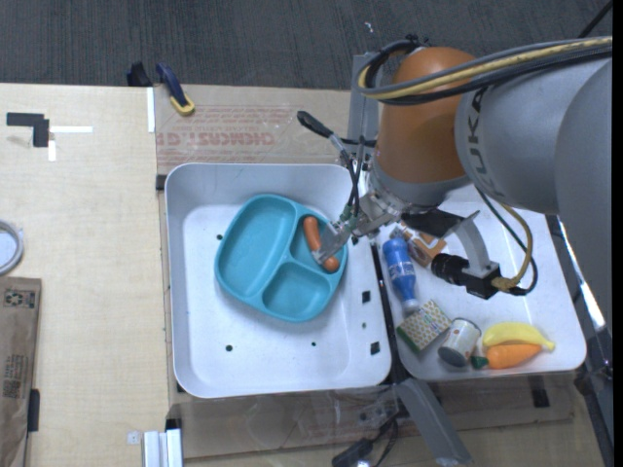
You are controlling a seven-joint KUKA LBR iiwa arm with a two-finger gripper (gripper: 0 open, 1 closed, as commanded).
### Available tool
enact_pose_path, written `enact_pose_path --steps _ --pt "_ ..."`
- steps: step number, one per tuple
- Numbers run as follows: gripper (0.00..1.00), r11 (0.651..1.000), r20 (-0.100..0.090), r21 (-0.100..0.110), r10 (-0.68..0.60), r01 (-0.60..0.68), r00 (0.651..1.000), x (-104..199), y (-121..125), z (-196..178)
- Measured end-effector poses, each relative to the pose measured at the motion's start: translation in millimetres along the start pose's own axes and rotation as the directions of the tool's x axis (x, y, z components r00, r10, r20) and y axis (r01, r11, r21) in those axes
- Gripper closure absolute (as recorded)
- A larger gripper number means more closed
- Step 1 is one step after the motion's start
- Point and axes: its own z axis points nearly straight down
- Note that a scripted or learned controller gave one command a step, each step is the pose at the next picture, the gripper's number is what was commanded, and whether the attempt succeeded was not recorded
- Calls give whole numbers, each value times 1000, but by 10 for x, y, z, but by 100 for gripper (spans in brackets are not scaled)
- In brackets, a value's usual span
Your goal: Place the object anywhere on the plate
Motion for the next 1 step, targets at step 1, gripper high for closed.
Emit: enact_pose_path --steps 1 --pt "0 999 2 -2 52 -52 999 14 -251 -807"
